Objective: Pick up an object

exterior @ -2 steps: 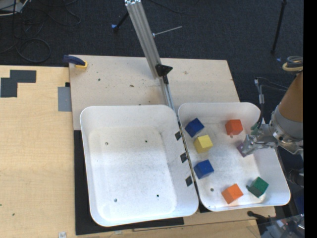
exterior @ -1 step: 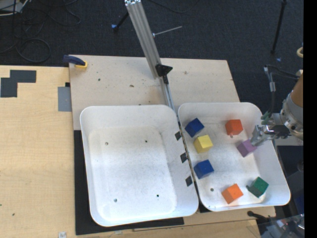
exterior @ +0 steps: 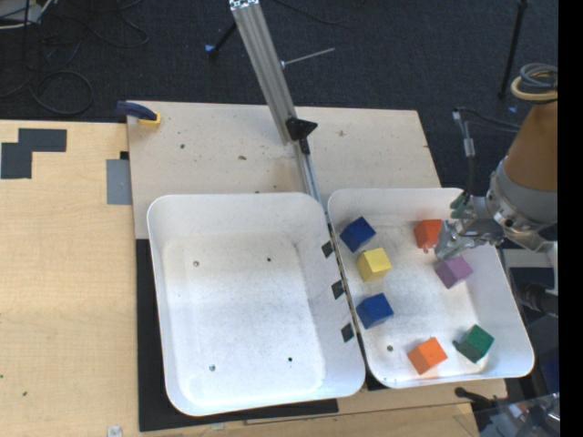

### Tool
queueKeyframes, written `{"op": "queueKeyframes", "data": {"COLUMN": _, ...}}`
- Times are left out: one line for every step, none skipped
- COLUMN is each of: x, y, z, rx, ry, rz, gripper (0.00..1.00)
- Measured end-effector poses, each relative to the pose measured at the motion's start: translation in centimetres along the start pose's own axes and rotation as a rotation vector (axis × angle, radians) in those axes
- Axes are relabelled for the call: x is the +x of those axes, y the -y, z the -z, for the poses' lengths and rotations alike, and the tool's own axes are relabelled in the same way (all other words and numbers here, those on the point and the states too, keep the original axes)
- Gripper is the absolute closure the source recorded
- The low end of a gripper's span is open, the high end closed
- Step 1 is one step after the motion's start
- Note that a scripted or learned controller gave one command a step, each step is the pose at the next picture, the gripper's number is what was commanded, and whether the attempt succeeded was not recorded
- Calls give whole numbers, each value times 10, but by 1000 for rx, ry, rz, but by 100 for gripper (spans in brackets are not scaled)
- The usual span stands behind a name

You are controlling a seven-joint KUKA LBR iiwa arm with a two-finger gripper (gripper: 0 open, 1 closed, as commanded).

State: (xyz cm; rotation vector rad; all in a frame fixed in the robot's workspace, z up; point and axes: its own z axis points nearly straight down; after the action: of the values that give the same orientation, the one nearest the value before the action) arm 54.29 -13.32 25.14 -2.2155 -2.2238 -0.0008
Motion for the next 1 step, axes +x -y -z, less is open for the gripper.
{"op": "queueKeyframes", "data": {"x": 60, "y": -18, "z": 1, "rx": 0, "ry": 0, "rz": 2, "gripper": 100}}
